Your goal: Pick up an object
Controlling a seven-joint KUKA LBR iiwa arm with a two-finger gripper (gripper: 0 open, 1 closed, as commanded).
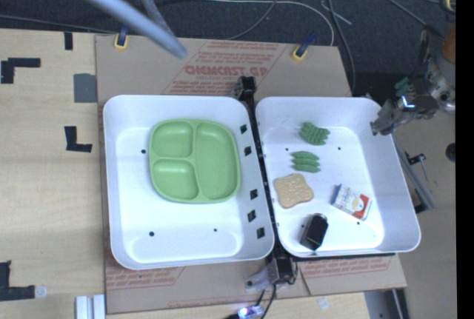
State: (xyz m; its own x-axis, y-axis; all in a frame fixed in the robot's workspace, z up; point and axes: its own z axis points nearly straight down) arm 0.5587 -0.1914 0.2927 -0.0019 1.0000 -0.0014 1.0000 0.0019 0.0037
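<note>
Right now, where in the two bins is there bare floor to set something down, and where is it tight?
Left bin: a bare strip lies below the green divided plate, toward the near wall. Right bin: the far-left corner above the upper green pea pod is bare. Crowded: the near half, where toast, small carton and black object cluster.

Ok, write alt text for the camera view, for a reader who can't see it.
Two shallow white bins sit side by side on a bench: the left bin holds a green divided plate, the right bin two green pods, a toast slice, a small carton and a black object. The tool hovers at the right bin's edge.
</note>
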